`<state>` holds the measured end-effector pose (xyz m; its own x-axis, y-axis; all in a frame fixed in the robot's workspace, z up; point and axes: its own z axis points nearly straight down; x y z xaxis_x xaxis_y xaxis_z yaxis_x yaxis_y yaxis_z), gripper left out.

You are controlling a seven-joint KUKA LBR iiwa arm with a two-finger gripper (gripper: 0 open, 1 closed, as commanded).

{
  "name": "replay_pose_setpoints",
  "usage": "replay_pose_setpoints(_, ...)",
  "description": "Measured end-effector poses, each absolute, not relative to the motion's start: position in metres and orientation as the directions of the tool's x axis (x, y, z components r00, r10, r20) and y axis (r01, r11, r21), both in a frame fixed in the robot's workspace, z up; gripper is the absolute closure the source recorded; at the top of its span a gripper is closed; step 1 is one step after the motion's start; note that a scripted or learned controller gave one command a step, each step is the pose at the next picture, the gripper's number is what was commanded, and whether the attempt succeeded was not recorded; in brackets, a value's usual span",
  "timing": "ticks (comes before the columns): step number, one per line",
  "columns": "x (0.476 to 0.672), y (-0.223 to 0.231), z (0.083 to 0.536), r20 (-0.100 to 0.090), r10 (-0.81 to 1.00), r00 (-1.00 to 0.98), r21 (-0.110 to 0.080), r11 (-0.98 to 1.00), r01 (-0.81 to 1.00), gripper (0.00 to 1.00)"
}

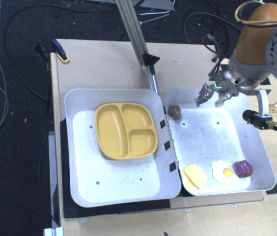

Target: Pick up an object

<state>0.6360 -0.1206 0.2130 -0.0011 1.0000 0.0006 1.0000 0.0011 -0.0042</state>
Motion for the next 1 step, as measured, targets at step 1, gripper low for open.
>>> replay_pose_setpoints(1,0.6371,-0.1206,0.2153,0.0,1.0,-0.002,0.0,0.002,1.0,0.0)
